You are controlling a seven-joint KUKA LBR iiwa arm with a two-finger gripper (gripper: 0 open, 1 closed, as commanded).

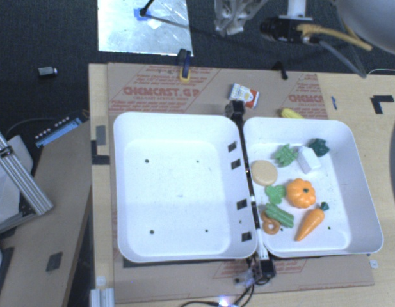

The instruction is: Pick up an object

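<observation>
My gripper [233, 19] hangs high at the top of the view, well apart from the bins, and I cannot tell its state from here. The right bin [360, 171] holds small toy foods; I judge the orange pumpkin [300, 193], near the bin's middle just above the carrot [310, 223], to be light, stiff and smooth. Its round, ribbed sides may slip, so I would close across its widest part.
</observation>
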